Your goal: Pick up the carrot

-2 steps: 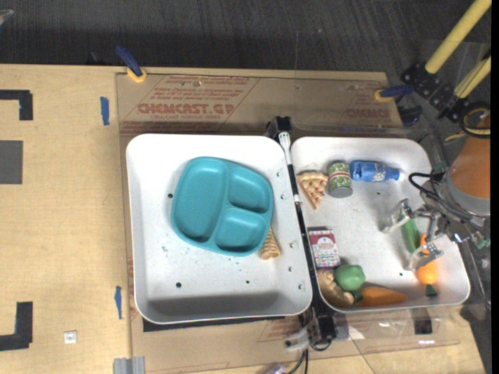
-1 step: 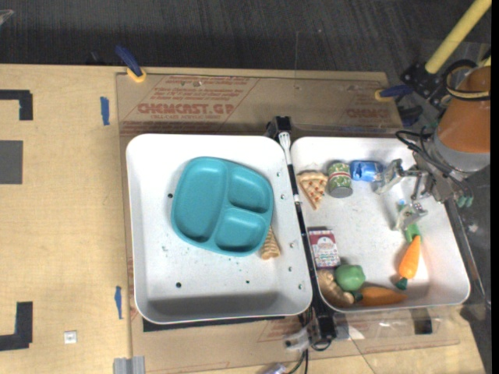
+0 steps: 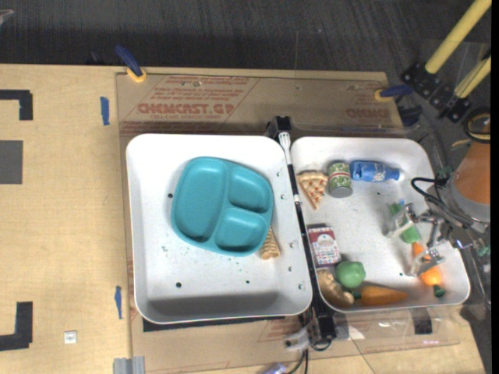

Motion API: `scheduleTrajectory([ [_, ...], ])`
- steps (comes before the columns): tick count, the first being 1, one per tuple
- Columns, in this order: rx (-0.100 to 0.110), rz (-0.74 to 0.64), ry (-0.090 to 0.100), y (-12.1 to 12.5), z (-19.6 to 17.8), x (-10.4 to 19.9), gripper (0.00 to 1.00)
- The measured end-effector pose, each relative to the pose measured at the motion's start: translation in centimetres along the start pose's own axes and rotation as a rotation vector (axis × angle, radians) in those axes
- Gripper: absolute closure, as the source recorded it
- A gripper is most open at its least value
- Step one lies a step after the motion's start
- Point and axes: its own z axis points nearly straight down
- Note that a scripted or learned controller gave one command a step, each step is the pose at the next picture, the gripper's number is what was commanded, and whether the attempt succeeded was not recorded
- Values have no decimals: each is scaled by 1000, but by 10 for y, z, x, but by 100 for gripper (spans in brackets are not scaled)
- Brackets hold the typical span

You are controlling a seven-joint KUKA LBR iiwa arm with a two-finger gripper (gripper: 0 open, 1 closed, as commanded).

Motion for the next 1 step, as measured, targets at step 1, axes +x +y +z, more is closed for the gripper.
scheduleTrajectory([
  [1, 3, 267, -5, -12, 1, -57, 0],
])
